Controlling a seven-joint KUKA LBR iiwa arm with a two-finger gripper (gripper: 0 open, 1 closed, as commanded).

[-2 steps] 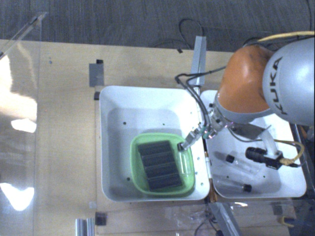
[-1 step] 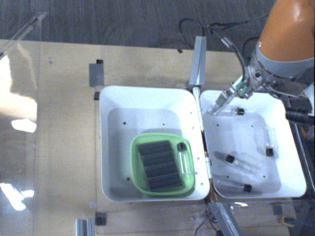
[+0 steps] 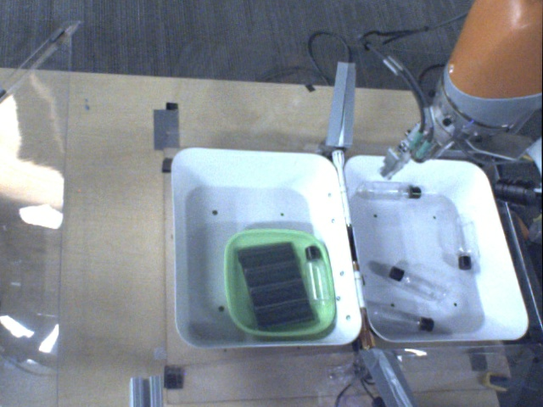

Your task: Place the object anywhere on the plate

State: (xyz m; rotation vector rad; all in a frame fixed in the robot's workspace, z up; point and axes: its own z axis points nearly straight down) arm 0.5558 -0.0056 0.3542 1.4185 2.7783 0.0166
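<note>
Vials lie scattered in our right bin (image 3: 501, 253), one more (image 3: 316, 271) rests on the green plate (image 3: 233, 265) in the left bin (image 3: 191, 227), and our gripper (image 3: 405, 155) hovers over the right bin's far-left corner, holding nothing we can see.

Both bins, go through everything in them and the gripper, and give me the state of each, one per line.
Green plate: flat in the left bin, holding a dark ridged block and one clear vial.
Vial on plate: lying along the plate's right edge.
Four loose vials: lying on their sides in the right bin.
Gripper: above the right bin's far edge, nothing seen between its fingers.
</note>
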